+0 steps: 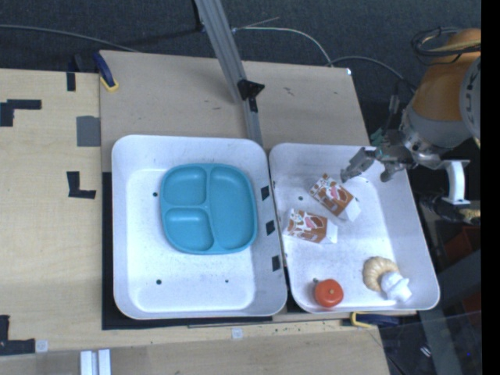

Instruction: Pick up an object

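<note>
The right bin (pixel 406 209) holds two brown-and-white snack packets, one (pixel 334 196) near its middle and one (pixel 308 225) lower left of it. A small red round object (pixel 329 292) lies at the bin's front edge. A tan bun-like piece with a white end (pixel 383 275) sits at the front right. My gripper (pixel 366 173) hovers over the bin's far right part, just up and right of the upper packet. Its fingers stand apart with nothing between them.
The left bin (pixel 133 233) carries a blue divided plate (pixel 209 208). A grey metal post (pixel 226 45) slants down to the bins' shared far edge. The arm's orange and grey body (pixel 445 92) stands off the right bin's far right corner.
</note>
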`<state>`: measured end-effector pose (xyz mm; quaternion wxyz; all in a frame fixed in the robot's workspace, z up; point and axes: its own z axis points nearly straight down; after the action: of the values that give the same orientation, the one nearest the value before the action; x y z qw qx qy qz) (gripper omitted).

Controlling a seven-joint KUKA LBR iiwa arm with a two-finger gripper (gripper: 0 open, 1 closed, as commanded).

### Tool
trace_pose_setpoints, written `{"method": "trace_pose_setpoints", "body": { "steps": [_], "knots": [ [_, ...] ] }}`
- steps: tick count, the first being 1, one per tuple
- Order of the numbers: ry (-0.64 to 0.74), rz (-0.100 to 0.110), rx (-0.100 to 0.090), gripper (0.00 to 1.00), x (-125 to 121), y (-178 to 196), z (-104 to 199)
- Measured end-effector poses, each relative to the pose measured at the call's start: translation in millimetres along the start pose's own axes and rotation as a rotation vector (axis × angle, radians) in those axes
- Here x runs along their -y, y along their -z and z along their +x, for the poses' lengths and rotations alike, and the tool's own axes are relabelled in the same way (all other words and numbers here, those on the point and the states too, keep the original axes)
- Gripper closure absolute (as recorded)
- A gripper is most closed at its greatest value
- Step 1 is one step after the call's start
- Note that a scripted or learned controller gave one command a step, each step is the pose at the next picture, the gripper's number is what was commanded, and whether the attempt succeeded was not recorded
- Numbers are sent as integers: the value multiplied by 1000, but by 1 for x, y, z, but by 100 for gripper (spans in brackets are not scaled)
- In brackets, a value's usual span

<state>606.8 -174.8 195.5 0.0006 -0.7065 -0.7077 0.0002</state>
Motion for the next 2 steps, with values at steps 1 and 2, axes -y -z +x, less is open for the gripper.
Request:
{"method": "trace_pose_setpoints", "body": {
  "steps": [1, 2],
  "knots": [
    [0, 0, 0, 0, 0, 0, 0],
    [0, 4, 1, 0, 1, -44, -3]
  ]
}}
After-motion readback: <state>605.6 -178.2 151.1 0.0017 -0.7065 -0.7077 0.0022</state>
